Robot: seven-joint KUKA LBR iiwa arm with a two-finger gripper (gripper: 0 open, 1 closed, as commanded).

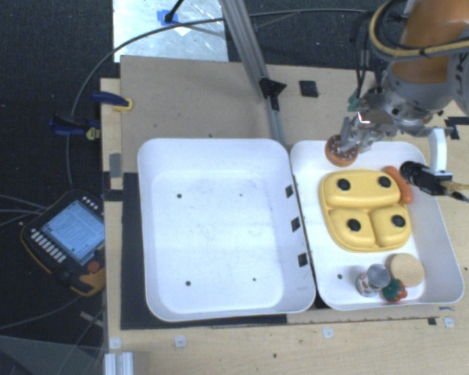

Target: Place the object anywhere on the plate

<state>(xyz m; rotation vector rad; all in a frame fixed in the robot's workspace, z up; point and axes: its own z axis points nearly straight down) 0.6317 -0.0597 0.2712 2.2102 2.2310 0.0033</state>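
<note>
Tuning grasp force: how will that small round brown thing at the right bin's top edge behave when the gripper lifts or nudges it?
The small round brown object looks squat and disc-like, so it probably sits stable and slides rather than tips. Its round outline may let it slip sideways out of a pinch. It lies under the gripper near the bin wall, likely limiting finger room. Material unclear; weight is a guess.

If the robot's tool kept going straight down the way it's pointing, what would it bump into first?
Most likely the small brown round object right under the tool, at the top corner of the right bin. Depth is hard to judge.
</note>
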